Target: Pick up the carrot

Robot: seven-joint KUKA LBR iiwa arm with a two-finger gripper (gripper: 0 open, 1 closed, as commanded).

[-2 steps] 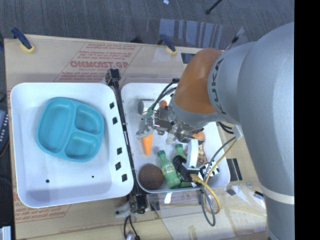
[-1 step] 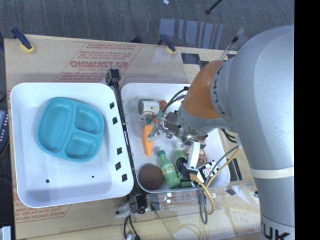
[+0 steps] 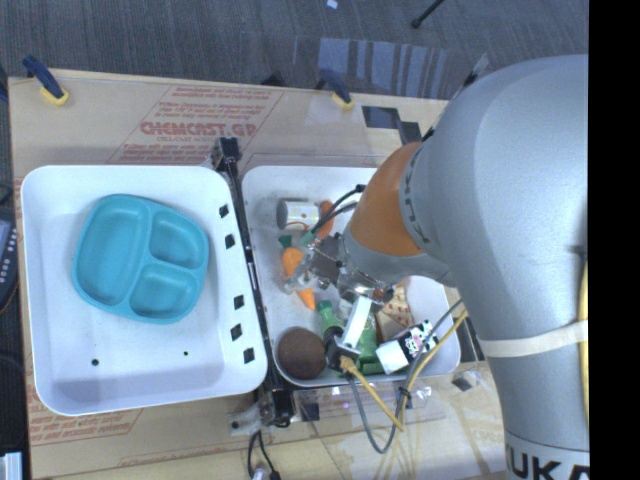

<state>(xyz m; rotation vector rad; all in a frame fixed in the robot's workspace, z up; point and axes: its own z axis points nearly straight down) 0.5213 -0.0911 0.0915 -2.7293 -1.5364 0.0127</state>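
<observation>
Left bin (image 3: pixel 45 298) holds a blue sectioned plate (image 3: pixel 140 258), centre-left of frame. Right bin (image 3: pixel 262 183) contains a brown round object (image 3: pixel 300 353), lower centre.

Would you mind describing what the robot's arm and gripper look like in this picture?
The arm is thick, rounded and light grey, with an orange band above the wrist. Part of a black maker's name shows near its base. The gripper is a small metal assembly, with black and yellow cables looping below it.

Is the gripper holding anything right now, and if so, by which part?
Cannot be told. The gripper is down in the right bin beside the carrot, but its own body hides the fingertips and any hold.
</observation>
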